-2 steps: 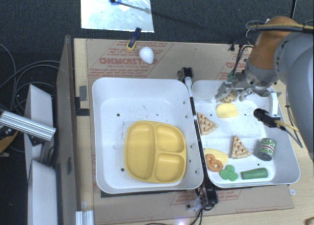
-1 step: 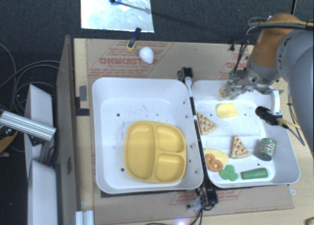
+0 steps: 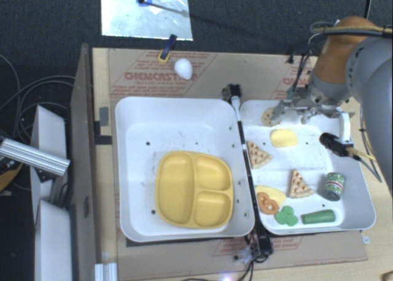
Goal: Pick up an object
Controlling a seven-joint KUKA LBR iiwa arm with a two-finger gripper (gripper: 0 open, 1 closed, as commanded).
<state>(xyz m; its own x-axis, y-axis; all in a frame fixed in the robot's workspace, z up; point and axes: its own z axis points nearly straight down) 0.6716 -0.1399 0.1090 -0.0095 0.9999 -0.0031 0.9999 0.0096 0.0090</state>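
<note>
Green toy in right bin's front, gripper well apart behind

The left bin holds a yellow divided tray; the right bin holds a pale yellow piece, two pizza slices, a pretzel, a green cucumber and a small can; the gripper hangs over the right bin's far edge; a white egg lies on the cardboard behind.
</note>
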